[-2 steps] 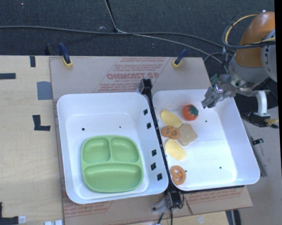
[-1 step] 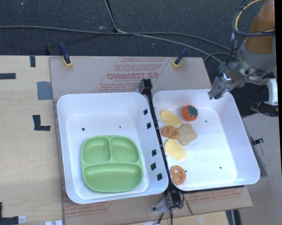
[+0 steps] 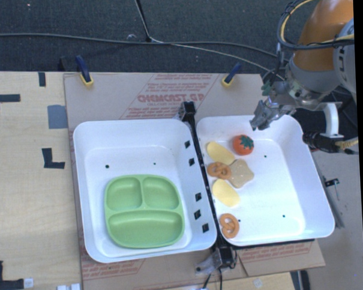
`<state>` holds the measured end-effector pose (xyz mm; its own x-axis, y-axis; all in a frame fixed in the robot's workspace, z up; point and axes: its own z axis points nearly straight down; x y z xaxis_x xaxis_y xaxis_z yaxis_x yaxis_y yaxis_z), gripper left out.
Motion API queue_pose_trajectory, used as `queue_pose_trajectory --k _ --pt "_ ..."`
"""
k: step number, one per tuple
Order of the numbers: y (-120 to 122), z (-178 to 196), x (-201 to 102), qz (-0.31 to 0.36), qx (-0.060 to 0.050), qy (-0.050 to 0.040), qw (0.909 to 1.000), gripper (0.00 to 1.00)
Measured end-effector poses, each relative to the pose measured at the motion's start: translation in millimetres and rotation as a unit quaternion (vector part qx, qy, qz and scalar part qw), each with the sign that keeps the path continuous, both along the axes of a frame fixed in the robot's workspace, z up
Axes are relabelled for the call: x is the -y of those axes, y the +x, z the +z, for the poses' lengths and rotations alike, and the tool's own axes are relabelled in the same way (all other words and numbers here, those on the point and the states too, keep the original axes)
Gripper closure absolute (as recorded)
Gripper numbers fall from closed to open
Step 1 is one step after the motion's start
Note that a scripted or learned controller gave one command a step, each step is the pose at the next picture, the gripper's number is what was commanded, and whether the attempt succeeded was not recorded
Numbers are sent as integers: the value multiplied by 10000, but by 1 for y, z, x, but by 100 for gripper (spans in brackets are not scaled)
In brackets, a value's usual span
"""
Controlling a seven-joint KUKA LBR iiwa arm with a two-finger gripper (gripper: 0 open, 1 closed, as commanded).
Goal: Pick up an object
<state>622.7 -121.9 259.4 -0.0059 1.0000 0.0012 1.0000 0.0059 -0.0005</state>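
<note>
Now my grey two-finger gripper (image 3: 260, 122) hovers over far rim of right shallow white bin (image 3: 303, 184), above-right of small red tomato toy (image 3: 243, 145); finger state unclear.

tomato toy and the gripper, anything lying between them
Nothing. In the camera view, only bare white bin floor separates the tomato toy from the gripper, which hangs over the bin's far rim.

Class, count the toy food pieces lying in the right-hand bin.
6, all on the right bin's left side: a tomato, a yellow piece, a small pretzel, a tan star-shaped piece, another yellow piece and a pretzel. None looks hidden.
</note>
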Motion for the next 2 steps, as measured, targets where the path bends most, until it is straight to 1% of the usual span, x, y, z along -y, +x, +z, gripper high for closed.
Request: queue_pose_trajectory --k 2 --pt "-15 4 -111 3 -8 0 10000 100"
